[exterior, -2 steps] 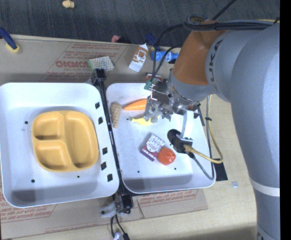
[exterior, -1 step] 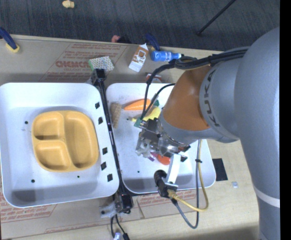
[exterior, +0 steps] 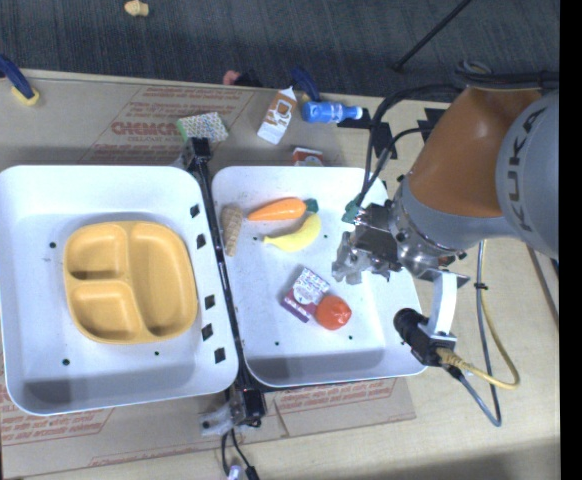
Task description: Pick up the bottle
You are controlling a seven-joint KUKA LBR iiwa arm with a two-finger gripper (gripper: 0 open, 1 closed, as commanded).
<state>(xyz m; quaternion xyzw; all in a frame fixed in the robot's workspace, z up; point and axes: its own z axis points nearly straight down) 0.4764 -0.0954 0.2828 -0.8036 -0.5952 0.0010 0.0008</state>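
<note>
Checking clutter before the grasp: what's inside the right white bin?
Right white bin holds an orange carrot, yellow banana, tan cone, purple-white packet and red tomato. The gripper covers the right side.

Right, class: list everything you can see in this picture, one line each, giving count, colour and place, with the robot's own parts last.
Bins: two, white, side by side on the bench.
Divided tray: one, yellow, in the left bin.
Carrot: one, orange, right bin.
Banana: one, yellow, below the carrot.
Tomato: one, red, right bin.
Packet: one, purple and white, beside the tomato.
Bottle: one, blue, on the bench behind the bins.
Carton: one, white and brown, left of the bottle.
Arm: one, grey with orange band, right.
End effector: one, over the right bin.
</note>
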